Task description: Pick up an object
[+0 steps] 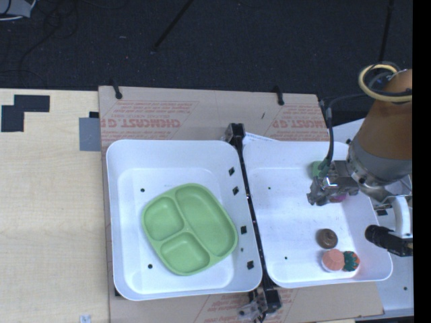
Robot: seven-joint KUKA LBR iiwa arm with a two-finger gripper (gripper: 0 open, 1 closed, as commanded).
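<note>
My gripper hangs low over the upper right part of the right bin, at the end of the grey and orange arm. A small green object lies just beyond it, partly hidden by the gripper body. Something small and purple shows right beside the gripper; whether it is held is unclear. Toward the bin's near right corner lie a brown round piece and a pink-orange round piece with a small green and dark item touching it.
The left bin holds a light green divided plate, lying flat. A black clip bar runs between the two bins. Cardboard lies under the bins, and a black fitting juts in at the right edge.
</note>
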